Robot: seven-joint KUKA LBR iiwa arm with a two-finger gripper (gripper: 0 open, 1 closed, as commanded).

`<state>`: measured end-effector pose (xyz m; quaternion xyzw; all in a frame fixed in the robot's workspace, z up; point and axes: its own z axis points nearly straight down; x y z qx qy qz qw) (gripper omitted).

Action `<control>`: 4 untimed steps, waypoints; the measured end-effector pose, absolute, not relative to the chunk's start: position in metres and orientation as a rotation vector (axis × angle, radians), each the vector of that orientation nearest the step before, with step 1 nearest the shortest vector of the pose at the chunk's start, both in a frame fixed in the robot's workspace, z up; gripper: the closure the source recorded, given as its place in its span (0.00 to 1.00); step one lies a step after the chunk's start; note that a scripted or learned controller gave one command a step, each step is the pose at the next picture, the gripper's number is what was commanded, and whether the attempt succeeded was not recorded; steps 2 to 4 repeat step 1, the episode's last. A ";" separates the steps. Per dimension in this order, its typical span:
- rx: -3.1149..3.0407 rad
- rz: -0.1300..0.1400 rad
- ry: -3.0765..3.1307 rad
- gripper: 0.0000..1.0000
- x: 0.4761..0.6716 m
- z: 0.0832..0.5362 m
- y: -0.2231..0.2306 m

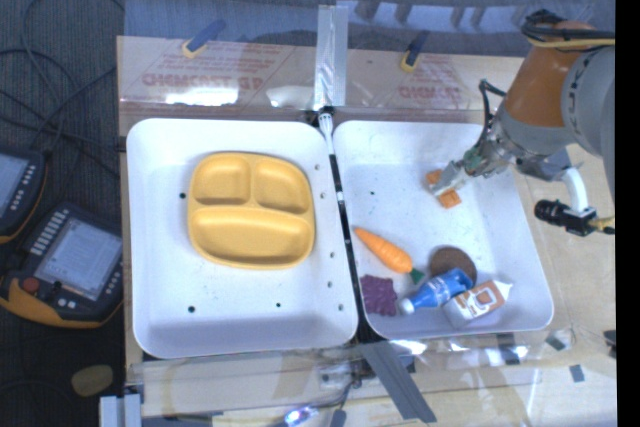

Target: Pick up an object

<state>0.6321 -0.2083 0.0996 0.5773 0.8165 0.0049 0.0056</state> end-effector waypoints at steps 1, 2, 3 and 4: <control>1.575 0.001 2.716 1.00 0.664 0.194 -0.097; 1.575 0.001 2.716 1.00 0.664 0.194 -0.097; 1.575 0.001 2.716 1.00 0.664 0.194 -0.097; 1.575 0.001 2.716 1.00 0.664 0.194 -0.097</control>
